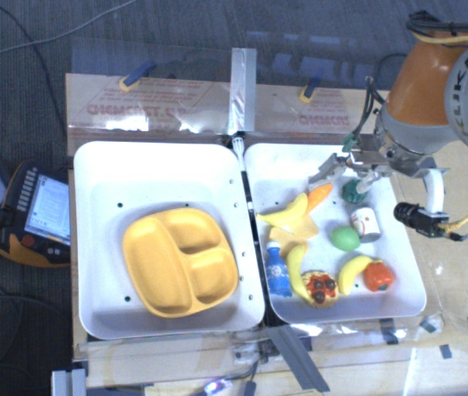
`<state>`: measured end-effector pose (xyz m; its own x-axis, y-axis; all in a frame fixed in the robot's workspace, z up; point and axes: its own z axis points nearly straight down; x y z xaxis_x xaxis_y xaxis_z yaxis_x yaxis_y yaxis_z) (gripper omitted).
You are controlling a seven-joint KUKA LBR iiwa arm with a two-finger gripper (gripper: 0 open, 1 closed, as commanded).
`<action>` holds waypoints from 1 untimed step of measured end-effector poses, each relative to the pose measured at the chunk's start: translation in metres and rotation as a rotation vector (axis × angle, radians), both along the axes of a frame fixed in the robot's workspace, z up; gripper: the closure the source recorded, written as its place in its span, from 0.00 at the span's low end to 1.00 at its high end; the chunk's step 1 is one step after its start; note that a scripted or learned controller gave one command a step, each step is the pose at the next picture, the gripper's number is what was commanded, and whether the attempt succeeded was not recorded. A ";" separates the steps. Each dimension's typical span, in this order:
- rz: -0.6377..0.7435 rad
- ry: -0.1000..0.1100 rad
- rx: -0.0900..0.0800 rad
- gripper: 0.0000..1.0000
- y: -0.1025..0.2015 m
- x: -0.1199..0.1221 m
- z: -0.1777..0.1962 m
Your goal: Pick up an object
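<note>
Pincer (342, 172) hangs spread above carrot (319, 195), gripping nothing.

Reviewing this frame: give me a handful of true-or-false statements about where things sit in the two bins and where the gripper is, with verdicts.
1. The yellow divided tray lies in the left bin. True.
2. The blue bottle lies in the left bin. False: it is in the right bin, near the divider between the bins.
3. The gripper is over the right bin, near its far side. True.
4. The red tomato sits at the far edge of the right bin. False: it lies near the bin's front right corner, beside a banana.
5. The green ball lies inside the yellow divided tray. False: it is in the right bin, next to a small white can.
</note>
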<state>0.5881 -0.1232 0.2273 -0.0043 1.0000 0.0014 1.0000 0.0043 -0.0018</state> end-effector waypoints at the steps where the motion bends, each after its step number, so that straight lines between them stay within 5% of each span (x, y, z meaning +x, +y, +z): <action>1: -0.001 -0.001 0.001 0.00 -0.016 0.013 -0.130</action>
